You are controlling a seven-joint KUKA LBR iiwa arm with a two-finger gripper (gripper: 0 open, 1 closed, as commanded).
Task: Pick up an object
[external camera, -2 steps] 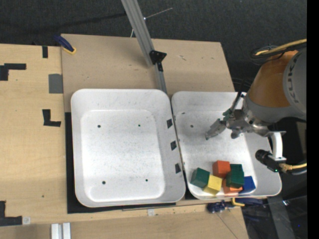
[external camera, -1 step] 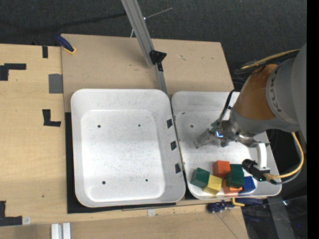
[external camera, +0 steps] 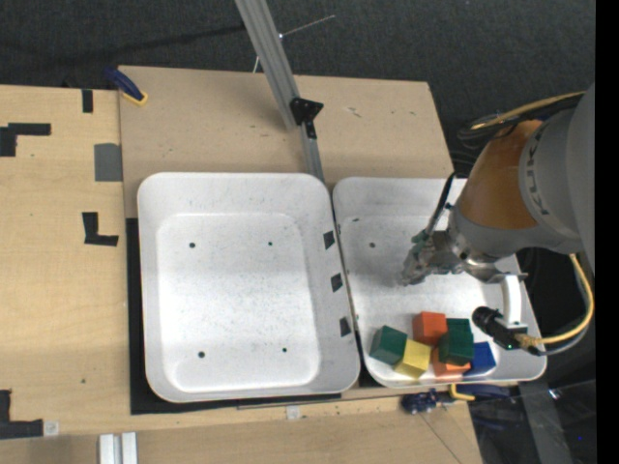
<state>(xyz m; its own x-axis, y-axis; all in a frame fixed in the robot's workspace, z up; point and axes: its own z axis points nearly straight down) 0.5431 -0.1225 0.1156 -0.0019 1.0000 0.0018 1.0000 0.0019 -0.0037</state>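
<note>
A: The hand [external camera: 418, 264] is low over the right bin [external camera: 382, 211], hovering above bare white floor, and honestly, from up here I can't tell how far it's spread; nothing is visibly caught in it.

B: So where's the prize?

A: All huddled in the right bin's near corner, well short of the hand: a dark green block [external camera: 389, 343], a yellow block [external camera: 416, 357] touching it, an orange block [external camera: 430, 326] just behind, a second green block [external camera: 458, 339], then a blue block [external camera: 482, 358] at the bin's wall (there's a sliver of something orange tucked under that pile, hard to make out).

B: And the step?

A: I'd call it the approach: no pick made yet. The next move, as I judge it, calls for shifting toward that near corner and dropping onto one block; the orange one stands proudest, though its neighbours crowd it.

B: Beyond that?

A: The left bin [external camera: 164, 201] sits alongside the right bin, both on the wooden bench [external camera: 58, 162].

B: Any labels?

A: No readable writing anywhere I can see.
</note>
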